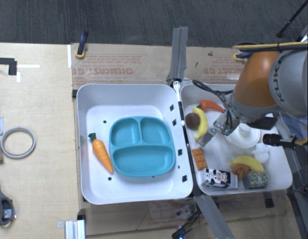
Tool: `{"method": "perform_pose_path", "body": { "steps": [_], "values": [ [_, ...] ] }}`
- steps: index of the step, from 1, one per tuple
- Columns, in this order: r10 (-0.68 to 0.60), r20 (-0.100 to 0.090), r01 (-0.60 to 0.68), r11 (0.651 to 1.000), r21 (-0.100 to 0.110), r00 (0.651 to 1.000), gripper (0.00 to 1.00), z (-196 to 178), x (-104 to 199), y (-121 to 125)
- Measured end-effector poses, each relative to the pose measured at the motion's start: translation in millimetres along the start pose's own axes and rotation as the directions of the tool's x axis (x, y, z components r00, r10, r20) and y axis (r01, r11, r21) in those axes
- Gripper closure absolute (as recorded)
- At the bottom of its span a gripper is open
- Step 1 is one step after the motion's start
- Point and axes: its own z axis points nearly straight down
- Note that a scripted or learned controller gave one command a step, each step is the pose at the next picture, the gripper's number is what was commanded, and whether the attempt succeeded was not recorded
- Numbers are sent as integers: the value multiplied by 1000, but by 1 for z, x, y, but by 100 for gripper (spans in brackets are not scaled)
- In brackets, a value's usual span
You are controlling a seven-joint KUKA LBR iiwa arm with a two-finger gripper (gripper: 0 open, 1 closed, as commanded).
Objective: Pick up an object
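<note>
Crowding is the main hazard: the right bin [279, 183] is packed, so a descent slightly off line could nudge a neighbour or close on two items at once. Nearest the camera, along that bin's front wall, sit a cow-print carton [217, 178], a second banana [247, 162] and a green lump [255, 180]; just behind them lies a brown wafer [199, 158]. Further back, the gripper [208, 134] hangs touching or just over the banana [202, 123], the likeliest target, beside the bin's left wall; whether its fingers are apart or together cannot be told. Behind the banana lies an orange pepper [211, 105].
</note>
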Motion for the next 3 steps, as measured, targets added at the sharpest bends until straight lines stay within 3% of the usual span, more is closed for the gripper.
{"method": "perform_pose_path", "body": {
  "steps": [1,2,3],
  "values": [
    [181,0,-181,984,4,984,0,0,-43,34],
    [176,5,-176,984,2,984,100,-10,-43,35],
    [169,5,-169,986,-1,986,100,-132,-40,74]
  ]
}}
